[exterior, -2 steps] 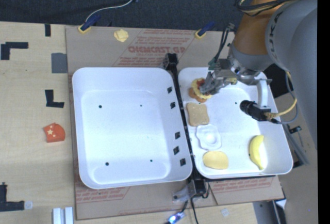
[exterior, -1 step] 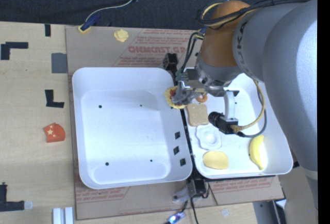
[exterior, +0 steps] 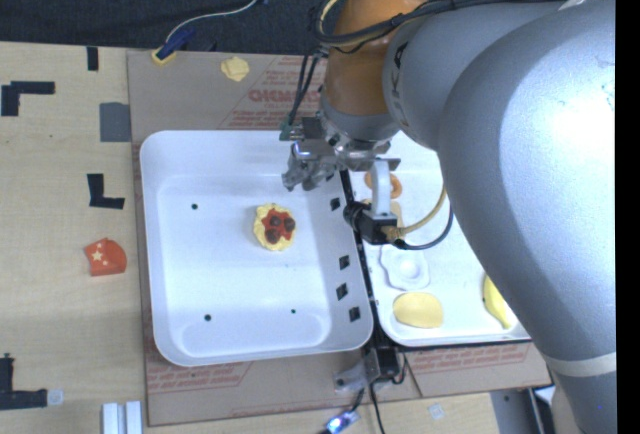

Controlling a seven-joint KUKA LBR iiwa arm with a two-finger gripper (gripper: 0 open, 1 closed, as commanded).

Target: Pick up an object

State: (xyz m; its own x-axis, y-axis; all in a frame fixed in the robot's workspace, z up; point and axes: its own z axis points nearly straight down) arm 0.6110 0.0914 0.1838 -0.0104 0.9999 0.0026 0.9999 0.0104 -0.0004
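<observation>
The grey arm [exterior: 520,152] reaches in from the right and covers much of the right-hand bin [exterior: 450,327]. Its orange band [exterior: 362,42] sits above the wrist, and the tool [exterior: 308,167] hangs over the upper right part of the left bin [exterior: 170,172], close to that bin's inner wall. The tool is seen from above and its lower end is small and dark, so how far it is open cannot be told; nothing shows held in it.

In the left bin lies a small toy pastry [exterior: 275,227], yellow with red and dark topping. It rests on the bin floor a little right of centre, just below and left of the tool, apart from it. It looks roughly round, slightly taller than wide in the view, so no clear long axis or pointing direction can be read.

In the right bin, partly hidden by the arm, lie a toy fried egg [exterior: 405,270], a yellow piece [exterior: 418,310] below it, and another yellow item [exterior: 496,302] at the arm's edge. An orange piece [exterior: 392,186] shows beside the wrist.

On the desk [exterior: 60,222], a red toy [exterior: 106,257] lies well left of the bins, and a small yellow thing [exterior: 235,69] lies on the cardboard above them. A cable [exterior: 215,17] trails near the top.
</observation>
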